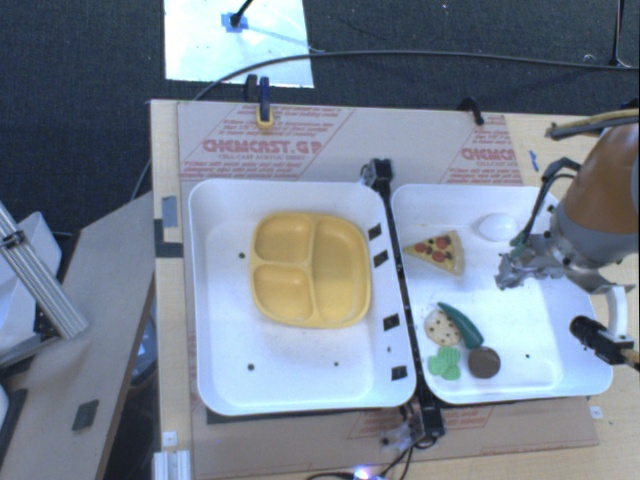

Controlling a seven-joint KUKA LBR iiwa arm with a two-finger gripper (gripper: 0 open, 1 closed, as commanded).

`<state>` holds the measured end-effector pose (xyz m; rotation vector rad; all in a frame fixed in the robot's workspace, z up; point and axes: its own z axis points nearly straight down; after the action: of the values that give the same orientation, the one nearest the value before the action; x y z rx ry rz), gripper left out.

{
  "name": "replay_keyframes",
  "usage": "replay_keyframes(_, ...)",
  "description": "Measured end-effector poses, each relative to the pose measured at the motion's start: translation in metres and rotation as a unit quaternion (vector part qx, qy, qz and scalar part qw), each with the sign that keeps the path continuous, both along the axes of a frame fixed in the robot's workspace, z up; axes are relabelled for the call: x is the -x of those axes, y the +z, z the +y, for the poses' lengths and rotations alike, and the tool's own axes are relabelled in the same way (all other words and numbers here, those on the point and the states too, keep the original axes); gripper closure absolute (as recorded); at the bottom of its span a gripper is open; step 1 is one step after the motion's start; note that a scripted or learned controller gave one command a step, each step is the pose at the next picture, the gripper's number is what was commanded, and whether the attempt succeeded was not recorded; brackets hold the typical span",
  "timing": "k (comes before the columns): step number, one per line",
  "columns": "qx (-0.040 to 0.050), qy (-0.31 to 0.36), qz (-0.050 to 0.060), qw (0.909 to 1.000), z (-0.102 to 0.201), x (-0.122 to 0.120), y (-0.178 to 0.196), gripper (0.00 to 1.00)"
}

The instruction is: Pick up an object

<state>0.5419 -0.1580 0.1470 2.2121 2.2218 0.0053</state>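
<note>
Tool low over right bin, near its right-hand middle; finger spacing impossible to tell (too small, blurred). Nothing seen between fingers. White egg just above tool, pizza slice to its left. Yellow divided plate in left bin.

Red "CHEMCAST GP" print repeats across the bench's protective sheet.

floor: dark carpet | white sheet | wooden bench
</note>
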Motion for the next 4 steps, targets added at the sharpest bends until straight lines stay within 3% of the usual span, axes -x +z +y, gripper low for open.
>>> replay_keyframes(2, 0.0001, 0.001, -0.001, 1.0000, 0.004, -0.009, 0.109, 1.00)
replay_keyframes(4, -0.0017, 0.003, 0.002, 1.0000, 0.100, -0.007, 0.101, 1.00)
